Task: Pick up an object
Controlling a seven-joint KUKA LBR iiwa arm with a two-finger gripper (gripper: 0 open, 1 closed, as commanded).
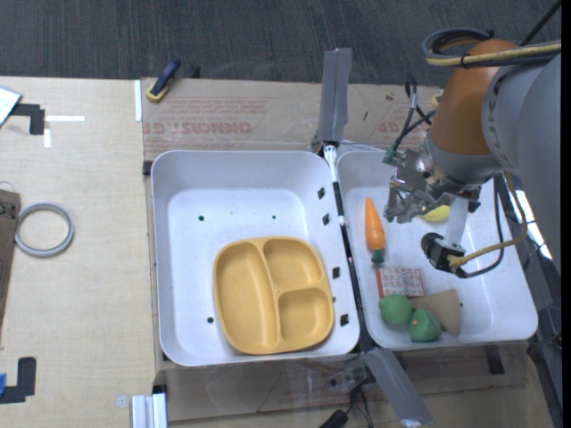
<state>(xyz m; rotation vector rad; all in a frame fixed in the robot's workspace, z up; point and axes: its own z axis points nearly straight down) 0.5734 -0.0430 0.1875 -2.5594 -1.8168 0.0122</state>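
Roughly speaking, you are at the approach step, with nothing lifted yet. Starting at the left, the left bin [178, 239] carries a yellow divided plate [274, 292] lying flat in its near half; leave it alone unless you want a hard, wide target. Moving right across the divider, the right bin [508, 310] holds your candidates: a carrot [374, 226] lying lengthwise just beside the divider, a small patterned card [401, 283] nearer you, two green round pieces [409, 317] touching each other at the near edge, and a brown wedge [443, 311] beside them. Further right, the gripper [406, 205] hangs low over the far middle of that bin, close to the carrot's right. A yellow object [436, 212] sits just at its right side, possibly partly under the wrist. Whether the fingers stand wide or narrow you cannot tell from this slant; the wrist body hides them. For the next move, settle on one target, the carrot or the yellow piece being nearest, centre over it, then descend and close.
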